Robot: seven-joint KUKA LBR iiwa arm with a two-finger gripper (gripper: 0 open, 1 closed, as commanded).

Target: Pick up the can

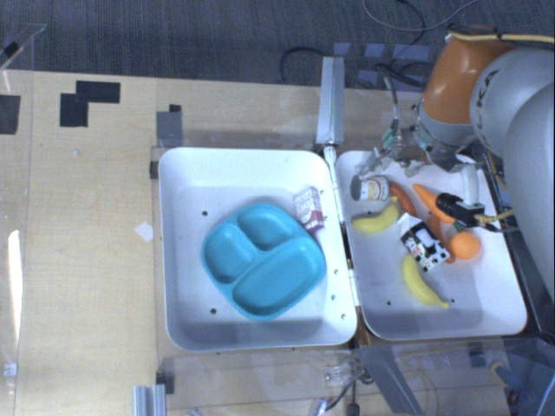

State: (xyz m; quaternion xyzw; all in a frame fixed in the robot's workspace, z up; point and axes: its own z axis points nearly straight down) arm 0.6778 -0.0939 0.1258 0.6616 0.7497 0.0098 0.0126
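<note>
The can [370,188] lies on its side in the right bin [486,323], at the bin's far left corner, just beside the wall shared w/ the left bin [186,319]. The hand [392,148] sits over the right bin's far edge, just beyond the can and close to it; whether it's open or closed can't be told from this angle, and nothing is seen gripped. The arm [494,76], grey w/ orange band, comes in over the surface's far right corner. Other items in the right bin: a banana [375,222] just in front of the can, a carrot [419,199] to its right, a black-and-white block [426,244] near the bin's middle, an orange ball [466,246] touching that block, and a 2nd banana [422,284] toward the near edge. In the left bin, a blue divided plate [264,261] lies approx. centred, w/ a small packet [310,209] at the plate's far right rim, near the shared wall.
</note>
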